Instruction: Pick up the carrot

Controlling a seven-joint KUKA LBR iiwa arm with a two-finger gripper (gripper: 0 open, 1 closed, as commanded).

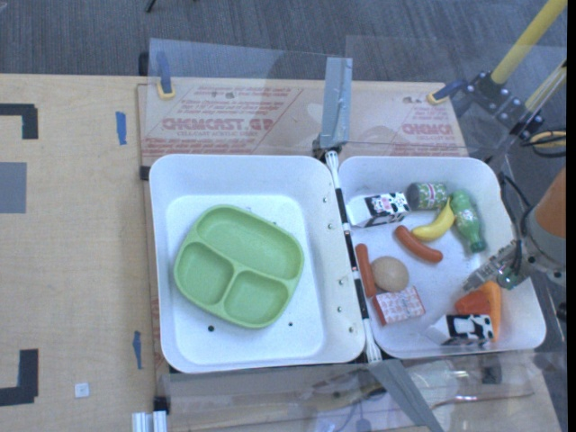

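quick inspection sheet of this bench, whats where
surface: two white bins side by side on a wooden bench.
job's things: carrot at the right bin's right side, beside an orange carton.
clutter: green divided plate in the left bin; milk carton, banana, two green bottles, two sausages, potato, red packet in the right bin.
grippers: tool just above the carrot; grip unclear.
cables: dark cable by the right bin.
surroundings: clear panels, grey carpet.

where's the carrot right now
In the camera view the carrot lies near the lower right corner of the right bin, just above a small black-and-white carton, with the gripper right at its upper end.
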